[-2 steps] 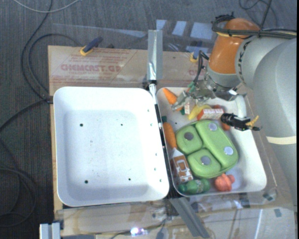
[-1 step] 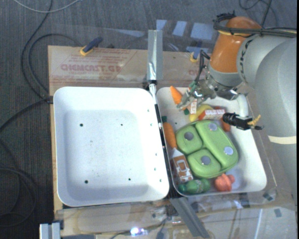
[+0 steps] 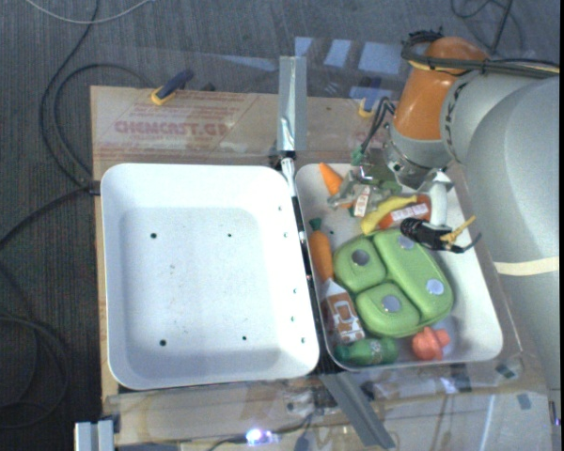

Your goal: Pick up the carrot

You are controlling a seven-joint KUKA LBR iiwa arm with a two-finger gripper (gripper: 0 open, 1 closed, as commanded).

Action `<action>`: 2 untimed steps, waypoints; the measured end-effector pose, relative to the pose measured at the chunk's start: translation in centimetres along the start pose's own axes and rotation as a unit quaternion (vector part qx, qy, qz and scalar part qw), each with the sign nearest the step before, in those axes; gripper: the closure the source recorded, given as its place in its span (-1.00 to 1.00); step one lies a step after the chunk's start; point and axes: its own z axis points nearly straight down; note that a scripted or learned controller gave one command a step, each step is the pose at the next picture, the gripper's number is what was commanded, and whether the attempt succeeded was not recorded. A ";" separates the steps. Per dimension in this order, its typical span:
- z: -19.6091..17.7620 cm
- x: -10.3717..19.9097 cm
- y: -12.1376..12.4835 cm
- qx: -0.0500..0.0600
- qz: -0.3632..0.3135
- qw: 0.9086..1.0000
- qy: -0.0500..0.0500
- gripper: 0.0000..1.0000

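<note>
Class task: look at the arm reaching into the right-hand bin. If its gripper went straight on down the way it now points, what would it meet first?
Probably the small orange piece at the right bin's top-left corner, just beyond the gripper. Depth is unclear from above; it might reach the bin floor beside it first.

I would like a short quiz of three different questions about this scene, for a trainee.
1. True or false: the carrot lies in the right bin.
2. What does the pincer hover over: A) the left bin, B) the right bin's far end, C) the floor?
3. Fill in: the big lobed toy is ____ in colour.

Key: 1 true; 2 B; 3 green.
</note>
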 end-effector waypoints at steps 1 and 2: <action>-7.4 5.8 -4.6 -0.009 0.068 0.998 -0.011 1.00; -7.3 3.5 -10.5 -0.007 -0.143 0.990 -0.013 1.00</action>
